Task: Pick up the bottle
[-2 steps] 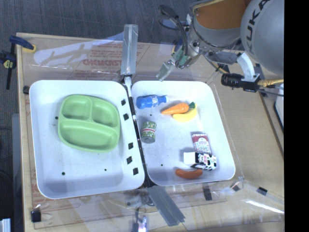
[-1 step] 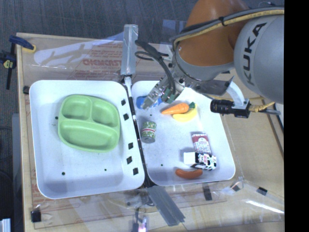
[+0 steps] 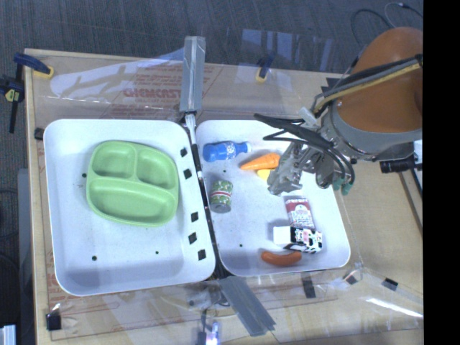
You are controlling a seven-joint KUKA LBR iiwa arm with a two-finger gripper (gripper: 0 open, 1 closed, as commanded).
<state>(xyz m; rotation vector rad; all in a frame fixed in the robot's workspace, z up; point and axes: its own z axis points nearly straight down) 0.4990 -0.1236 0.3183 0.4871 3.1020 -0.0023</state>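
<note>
Grey arm point(image 3: 374, 113) reaching in from the right, wrist angled down-left, gripper point(image 3: 282, 185) low.

The bottle point(image 3: 224, 151) lies at the right bin's point(image 3: 338, 221) far left corner, hemmed by the divider wall; carrot point(image 3: 260, 162) just right, can point(image 3: 221, 195) nearer; open floor between.

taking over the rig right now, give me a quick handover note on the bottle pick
Tool: low over the right bin, beside the carrot, nothing seen between its fingers.
Blue bottle: lying on its side at the right bin's far left corner, apart from the tool.
Also in that bin: a small can, two cartons, a sausage. Green tray in the left bin.
Done: nothing yet.
Left: move over the bottle, grip, lift.
</note>
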